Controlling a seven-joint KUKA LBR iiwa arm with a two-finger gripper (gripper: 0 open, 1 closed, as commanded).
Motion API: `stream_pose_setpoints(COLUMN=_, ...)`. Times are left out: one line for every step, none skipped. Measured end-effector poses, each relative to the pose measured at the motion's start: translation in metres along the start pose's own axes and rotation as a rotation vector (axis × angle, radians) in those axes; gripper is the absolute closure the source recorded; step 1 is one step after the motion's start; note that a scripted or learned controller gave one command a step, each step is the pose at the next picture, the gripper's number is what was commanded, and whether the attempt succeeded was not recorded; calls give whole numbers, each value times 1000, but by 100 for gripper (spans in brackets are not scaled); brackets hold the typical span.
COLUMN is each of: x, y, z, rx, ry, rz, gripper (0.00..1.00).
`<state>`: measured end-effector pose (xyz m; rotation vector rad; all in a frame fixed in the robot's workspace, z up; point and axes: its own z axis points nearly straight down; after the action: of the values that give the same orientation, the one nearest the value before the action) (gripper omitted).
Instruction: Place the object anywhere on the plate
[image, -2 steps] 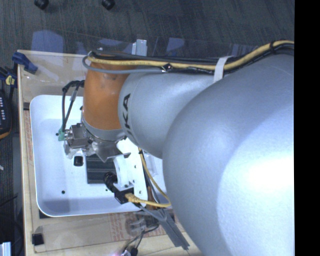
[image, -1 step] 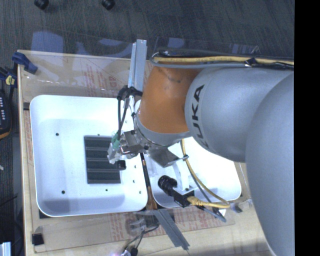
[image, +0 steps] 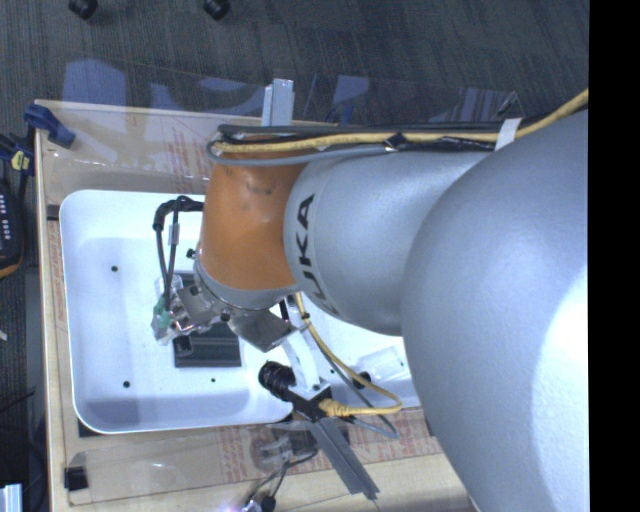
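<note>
My gripper (image: 200, 342) sits low over the floor of the left white bin (image: 100, 300), towards the bin's right half, just below the arm's orange band (image: 250, 225). A small green-and-white piece (image: 160, 316) sticks out at the gripper's left side. I cannot tell whether it is a loose thing or part of the tool. The big grey arm (image: 450, 300) covers the right part of the bench, along with whatever lies under it.
The left bin's floor shows a few small dark dots (image: 114, 268) on bare white around the gripper's left and front. A wooden bench edge (image: 45, 300) runs along the left, and a blue clamp (image: 45, 122) sits at the top left corner.
</note>
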<state>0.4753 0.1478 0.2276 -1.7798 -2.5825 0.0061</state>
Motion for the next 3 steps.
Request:
stream_pose_setpoints(x=-25, y=47, z=98, rx=2, ry=-1, rz=366, gripper=100)
stream_pose_setpoints(x=-48, y=-18, z=36, rx=1, ry=0, rz=518, gripper=100)
stream_pose_setpoints(x=6, y=2, z=109, rx=4, ry=-1, rz=712, gripper=100)
